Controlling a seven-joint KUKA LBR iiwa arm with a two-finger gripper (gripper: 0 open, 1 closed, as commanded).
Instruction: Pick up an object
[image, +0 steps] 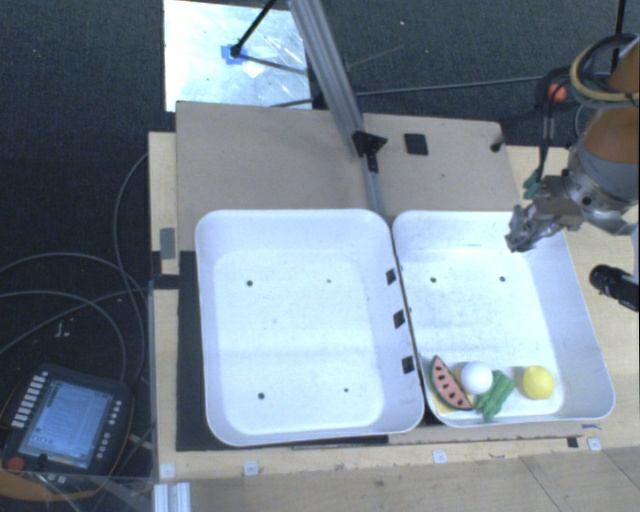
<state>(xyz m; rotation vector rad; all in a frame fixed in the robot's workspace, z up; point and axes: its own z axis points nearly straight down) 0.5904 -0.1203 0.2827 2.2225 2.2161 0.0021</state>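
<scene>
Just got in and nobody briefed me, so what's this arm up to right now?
It is set to pick up an object. The gripper hangs over the far right part of the right bin, with nothing seen between its fingers. The objects lie bunched at that bin's near edge: a watermelon slice, a white ball, a green piece and a yellow lemon. None is lifted yet.

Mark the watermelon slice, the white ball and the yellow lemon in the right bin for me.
watermelon slice (449, 384): camera view, on its red flesh.
white ball (476, 378): camera view, on the middle of its top.
yellow lemon (538, 382): camera view, on the centre of its rind.
</scene>
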